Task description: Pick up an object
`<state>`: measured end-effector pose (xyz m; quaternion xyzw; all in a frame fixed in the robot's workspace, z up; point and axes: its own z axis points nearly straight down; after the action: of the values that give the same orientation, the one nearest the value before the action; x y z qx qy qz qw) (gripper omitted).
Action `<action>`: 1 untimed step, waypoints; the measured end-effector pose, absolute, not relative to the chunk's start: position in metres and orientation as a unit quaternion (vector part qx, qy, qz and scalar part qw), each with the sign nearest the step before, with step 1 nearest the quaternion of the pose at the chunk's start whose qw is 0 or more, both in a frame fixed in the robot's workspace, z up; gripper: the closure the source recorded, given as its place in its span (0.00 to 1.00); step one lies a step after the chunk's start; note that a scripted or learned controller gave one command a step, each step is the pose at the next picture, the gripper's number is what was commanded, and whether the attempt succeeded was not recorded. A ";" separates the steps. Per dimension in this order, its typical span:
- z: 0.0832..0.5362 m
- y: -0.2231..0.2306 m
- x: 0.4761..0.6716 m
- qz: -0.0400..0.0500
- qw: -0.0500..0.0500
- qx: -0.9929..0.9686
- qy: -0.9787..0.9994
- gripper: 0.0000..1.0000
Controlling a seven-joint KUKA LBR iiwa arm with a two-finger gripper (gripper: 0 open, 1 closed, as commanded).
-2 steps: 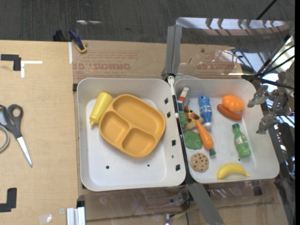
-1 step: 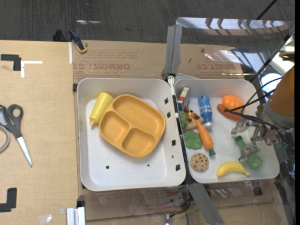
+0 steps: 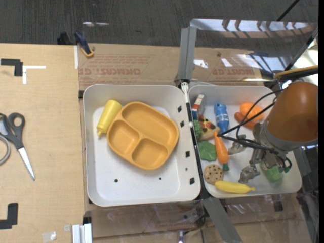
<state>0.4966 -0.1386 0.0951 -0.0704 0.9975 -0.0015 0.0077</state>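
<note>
- Camera view: the arm (image 3: 298, 113) reaches in from the right, and its hand (image 3: 253, 172) hangs low in the right bin (image 3: 288, 186), near the front wall.
- The fingers (image 3: 247, 175) look a little spread, with nothing between them; the hand carries no load as far as this view lets me judge.
- No one target is named, so any toy in this bin will do. Nearest the hand are a green piece (image 3: 274, 173) just to its right, partly under the wrist, and a yellow banana (image 3: 234, 187) lying flat along the front edge, just below the fingertips.
- Further left lie a cookie (image 3: 213, 172), a carrot (image 3: 220, 149), a green leafy toy (image 3: 206, 150), a blue bottle (image 3: 221, 116) and an orange fruit (image 3: 246, 112) toward the back.
- The left bin (image 3: 101, 186) holds a yellow divided plate (image 3: 143, 134) with a yellow bottle (image 3: 108, 116) touching its rim; both are well apart from the hand and poor choices now.
- To do this step well, I would pick the banana or the green piece: set the fingers across the narrow width, centred on the body, and come straight down before closing.
- Risks: the banana lies near the bin wall, so one finger may hit the wall; the cables (image 3: 243, 130) hanging by the wrist could drag the carrot.
- Scissors (image 3: 17, 140) lie on the table (image 3: 40, 186), clear of the work.
</note>
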 end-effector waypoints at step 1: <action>0.092 -0.103 0.487 0.000 0.003 -0.047 0.999 0.00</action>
<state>0.4870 -0.1032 0.0925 -0.0469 0.9989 -0.0004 0.0027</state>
